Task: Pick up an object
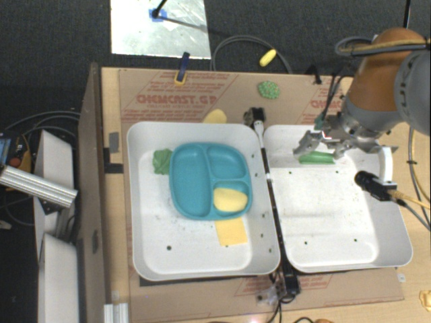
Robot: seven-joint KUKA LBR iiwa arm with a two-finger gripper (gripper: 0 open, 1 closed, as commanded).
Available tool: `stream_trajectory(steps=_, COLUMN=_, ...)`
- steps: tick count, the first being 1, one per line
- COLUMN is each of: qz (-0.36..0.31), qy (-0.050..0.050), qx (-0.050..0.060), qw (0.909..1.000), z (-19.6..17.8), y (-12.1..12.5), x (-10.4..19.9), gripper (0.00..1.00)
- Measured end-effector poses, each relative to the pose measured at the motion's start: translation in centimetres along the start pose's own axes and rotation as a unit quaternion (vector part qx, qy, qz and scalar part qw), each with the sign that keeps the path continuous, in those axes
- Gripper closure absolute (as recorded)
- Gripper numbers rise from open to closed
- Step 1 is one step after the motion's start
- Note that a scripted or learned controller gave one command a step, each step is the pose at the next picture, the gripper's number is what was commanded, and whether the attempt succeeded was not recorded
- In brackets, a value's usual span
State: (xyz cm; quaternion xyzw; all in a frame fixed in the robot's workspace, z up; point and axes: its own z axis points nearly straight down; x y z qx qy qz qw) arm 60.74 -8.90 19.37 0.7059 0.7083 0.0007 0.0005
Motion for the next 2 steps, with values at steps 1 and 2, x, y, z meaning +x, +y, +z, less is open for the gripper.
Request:
stream_trajectory(steps=1, qz=-0.001, qy=-0.001, qx=0.000, qw=1.0000, z=11.4, y=4.2, x=-1.3, gripper=0.00)
stream_trajectory(steps=2, qz=-0.001, qy=0.000, qx=-0.002, qw=1.0000, z=9.8, y=4.3, x=-1.3, gripper=1.00)
